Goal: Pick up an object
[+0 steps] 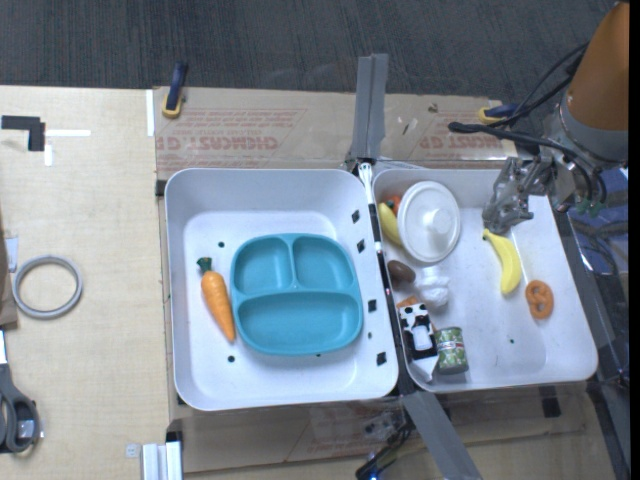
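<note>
My gripper hangs over the upper right part of the right bin, just above the top end of a yellow banana. Nothing can be seen held in it. Right of the banana's lower end lies an orange pretzel-shaped toy. A white bowl sits upside down to the gripper's left, with a second yellow piece and a red piece tucked beside it.
Lower in the right bin lie a brown lump, a white lump, a black-and-white toy and a green can. The left bin holds a teal divided plate and a carrot. A tape roll lies on the bench.
</note>
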Robot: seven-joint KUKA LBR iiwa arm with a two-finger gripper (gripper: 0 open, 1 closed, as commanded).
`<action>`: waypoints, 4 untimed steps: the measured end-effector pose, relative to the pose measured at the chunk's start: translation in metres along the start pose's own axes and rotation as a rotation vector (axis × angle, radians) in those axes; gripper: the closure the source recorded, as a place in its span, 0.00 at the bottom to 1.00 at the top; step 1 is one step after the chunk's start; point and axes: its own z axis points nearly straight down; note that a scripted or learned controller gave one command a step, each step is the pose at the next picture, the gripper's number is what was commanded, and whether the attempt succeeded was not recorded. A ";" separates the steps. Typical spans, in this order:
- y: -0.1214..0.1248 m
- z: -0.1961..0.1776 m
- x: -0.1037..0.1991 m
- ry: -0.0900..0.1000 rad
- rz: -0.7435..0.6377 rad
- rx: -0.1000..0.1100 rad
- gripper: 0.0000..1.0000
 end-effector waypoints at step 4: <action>-0.037 0.075 -0.040 0.006 -0.446 -0.003 1.00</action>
